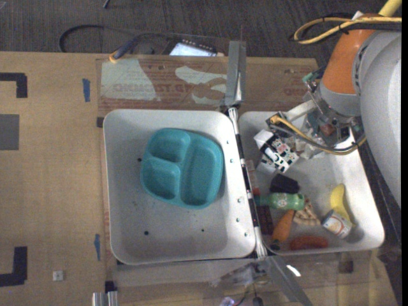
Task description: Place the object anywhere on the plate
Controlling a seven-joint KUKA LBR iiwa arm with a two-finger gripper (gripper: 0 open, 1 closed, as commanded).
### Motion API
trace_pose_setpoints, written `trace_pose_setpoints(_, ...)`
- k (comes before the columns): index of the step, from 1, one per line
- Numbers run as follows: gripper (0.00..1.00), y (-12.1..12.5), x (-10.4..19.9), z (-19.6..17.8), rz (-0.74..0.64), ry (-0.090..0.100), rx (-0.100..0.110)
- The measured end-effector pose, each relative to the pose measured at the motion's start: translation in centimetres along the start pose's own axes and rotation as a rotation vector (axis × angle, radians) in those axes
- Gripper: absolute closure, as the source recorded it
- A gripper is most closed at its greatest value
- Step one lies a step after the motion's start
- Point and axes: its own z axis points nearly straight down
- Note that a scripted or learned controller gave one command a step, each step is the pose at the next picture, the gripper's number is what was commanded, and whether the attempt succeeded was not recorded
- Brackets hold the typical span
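A teal plate (183, 167) with three compartments lies in the left bin (121, 222), with nothing on it. My gripper (275, 150), white and black, hangs over the upper left part of the right bin (370, 225), near the divider between the bins. Just below it lie a black object (284, 183) and a green bottle (284, 201). Nothing shows between the gripper and the plate.
The right bin also holds an orange carrot (284, 225), a red sausage (309, 241), a yellow banana (338, 199), a small can (336, 225) and a tan waffle piece (307, 212). A metal divider (245, 183) separates the bins. Yellow cables (331, 24) loop above the arm.
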Motion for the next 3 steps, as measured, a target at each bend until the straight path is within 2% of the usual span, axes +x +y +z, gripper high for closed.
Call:
trace_pose_setpoints(1, 1.0, -9.0, -3.6, 0.1, 0.114, 0.002, 0.001)
trace_pose_setpoints(2, 1.0, -18.2, -5.8, 0.1, -0.021, 0.0, 0.0)
trace_pose_setpoints(3, 1.0, -25.0, -5.9, -1.2, -0.458, 0.001, 0.0)
